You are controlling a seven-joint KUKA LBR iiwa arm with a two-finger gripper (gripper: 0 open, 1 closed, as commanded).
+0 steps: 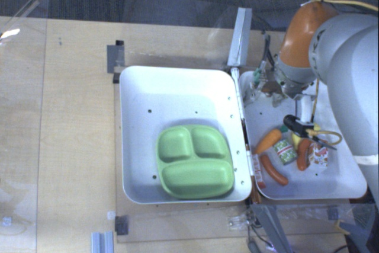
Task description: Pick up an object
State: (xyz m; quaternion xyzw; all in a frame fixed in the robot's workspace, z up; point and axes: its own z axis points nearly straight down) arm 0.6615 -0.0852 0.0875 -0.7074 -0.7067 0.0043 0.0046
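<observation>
The tool [273, 87] is lowered at the right bin's [343, 186] far end; its opening cannot be told. A green tray [194, 161] is seen in the left bin [148, 98].

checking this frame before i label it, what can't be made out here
- Tool in the camera view: its tip is a small, dim tangle under the grey and orange arm; its state is unreadable.
- Far right of the right shallow white bin: covered by the arm.
- Small white and red packet and small green packet: print too small to read.
</observation>
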